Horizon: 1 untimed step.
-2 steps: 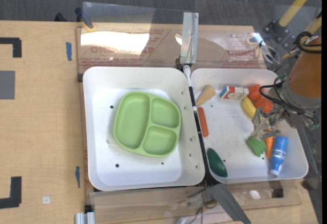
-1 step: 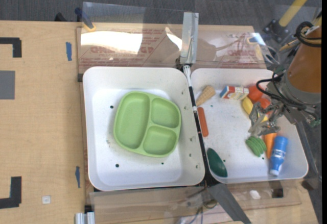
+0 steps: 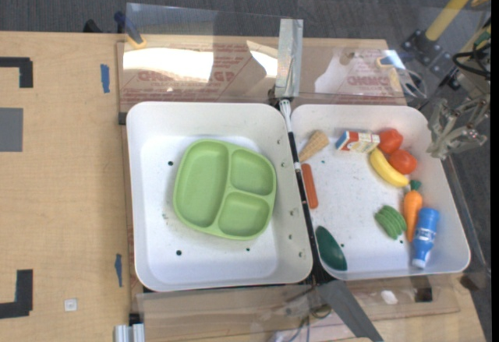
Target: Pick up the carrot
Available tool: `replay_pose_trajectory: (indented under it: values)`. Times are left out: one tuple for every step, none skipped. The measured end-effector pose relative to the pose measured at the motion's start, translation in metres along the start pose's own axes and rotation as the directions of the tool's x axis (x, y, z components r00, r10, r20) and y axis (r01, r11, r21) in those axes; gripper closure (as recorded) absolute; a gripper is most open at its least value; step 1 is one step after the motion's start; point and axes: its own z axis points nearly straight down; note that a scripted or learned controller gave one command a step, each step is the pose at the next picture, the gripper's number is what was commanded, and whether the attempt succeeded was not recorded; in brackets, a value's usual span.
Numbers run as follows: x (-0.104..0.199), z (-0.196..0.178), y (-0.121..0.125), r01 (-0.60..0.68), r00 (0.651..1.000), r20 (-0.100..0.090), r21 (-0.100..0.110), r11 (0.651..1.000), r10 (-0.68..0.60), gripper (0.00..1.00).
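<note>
Camera view: two white bins side by side on the worktop point(image 3: 54, 177). Left bin point(image 3: 148, 255) carries a green divided plate point(image 3: 224, 188). Right bin point(image 3: 448, 247) carries the clutter.

Carrot point(image 3: 412, 212) lies near the right bin's right wall, green top pointing far, orange tip pointing near. Long axis runs roughly far-to-near, slightly tilted. Blue bottle point(image 3: 424, 235) touches or sits just beside its right flank at the near end; a green leafy piece point(image 3: 389, 220) is just to its left; banana point(image 3: 387, 168) and red tomato pieces point(image 3: 396, 149) sit just beyond its top.

Claw point(image 3: 460, 126) hangs at the far right, over or just outside the right bin's far-right corner. Too blurred against the cabling to tell how far it is open; nothing visible in its grip.

Key relation: carrot lies toward the near side and slightly left of the claw, a short reach. Judgement: a pinch should span the carrot's narrow width, i.e. close left-right. Bottle crowding the right flank is the likely snag.
</note>
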Motion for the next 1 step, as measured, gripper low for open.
replay_pose_trajectory:
  values:
    - [-0.0082, 0.1053, 0.0694, 0.102, 0.995, -0.01, -0.021, 0.995, -0.102, 1.0]
